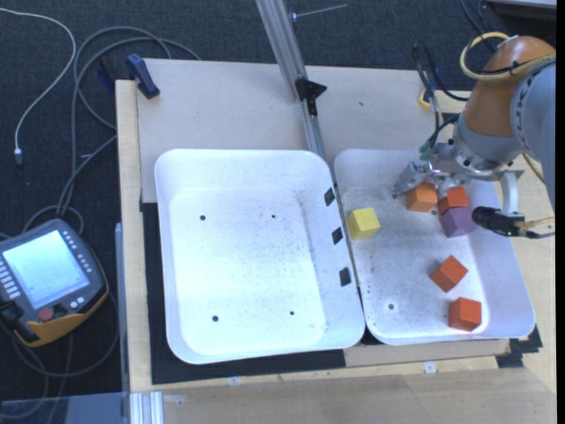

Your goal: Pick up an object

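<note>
Nearest the camera, in the right bin (388, 321), sat an orange cube (464, 313), with a second orange cube (448, 273) just beyond it. Farther off, the gripper (429, 181) hung low over a tight cluster: an orange block (422, 199), a reddish block (456, 198) and a purple block (457, 221), touching one another. A yellow cube (363, 223) lay apart near the left wall. Whether the gripper was spread or pressed together could not be told. Crowded blocks risked a glancing, failed grasp.
</note>
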You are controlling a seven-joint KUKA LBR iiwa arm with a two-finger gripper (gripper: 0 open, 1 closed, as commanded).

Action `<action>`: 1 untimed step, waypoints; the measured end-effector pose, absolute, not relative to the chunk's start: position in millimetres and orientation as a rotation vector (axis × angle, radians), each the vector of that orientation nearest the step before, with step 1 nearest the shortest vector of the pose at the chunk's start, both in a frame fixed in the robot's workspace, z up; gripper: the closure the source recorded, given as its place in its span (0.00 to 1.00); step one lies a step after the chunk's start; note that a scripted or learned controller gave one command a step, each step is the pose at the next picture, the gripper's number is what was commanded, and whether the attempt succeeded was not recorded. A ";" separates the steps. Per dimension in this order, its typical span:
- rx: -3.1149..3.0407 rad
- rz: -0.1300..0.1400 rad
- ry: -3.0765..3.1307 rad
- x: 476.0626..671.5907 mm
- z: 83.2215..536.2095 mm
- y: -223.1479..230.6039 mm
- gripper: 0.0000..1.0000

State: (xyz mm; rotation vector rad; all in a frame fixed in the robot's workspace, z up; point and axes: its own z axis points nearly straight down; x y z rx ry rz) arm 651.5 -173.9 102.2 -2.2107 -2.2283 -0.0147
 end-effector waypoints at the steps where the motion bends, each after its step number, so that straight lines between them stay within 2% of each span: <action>1: -2.218 -0.004 -2.226 649.2 111.7 -179.8 1.00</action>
